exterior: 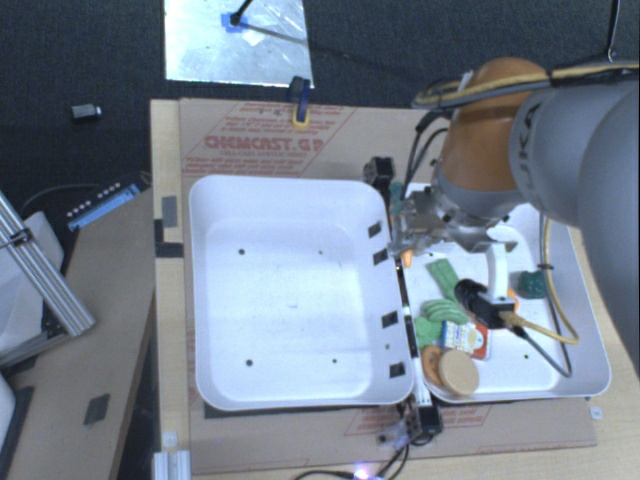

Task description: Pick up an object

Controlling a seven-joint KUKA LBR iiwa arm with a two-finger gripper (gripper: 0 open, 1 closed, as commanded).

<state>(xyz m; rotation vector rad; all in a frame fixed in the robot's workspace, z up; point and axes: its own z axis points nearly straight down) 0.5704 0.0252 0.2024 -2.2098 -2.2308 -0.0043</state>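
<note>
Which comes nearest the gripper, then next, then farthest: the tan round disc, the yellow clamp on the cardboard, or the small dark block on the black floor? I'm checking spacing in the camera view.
From the gripper, above the right bin's left edge:
1. Tan round disc, at the right bin's near end.
2. Yellow clamp, at the cardboard's far edge.
3. Small dark block, on the floor far left.

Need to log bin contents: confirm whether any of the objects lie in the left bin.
No, the left bin shows just bare white floor, while the objects, such as the tan disc, lie in the right bin.
</note>
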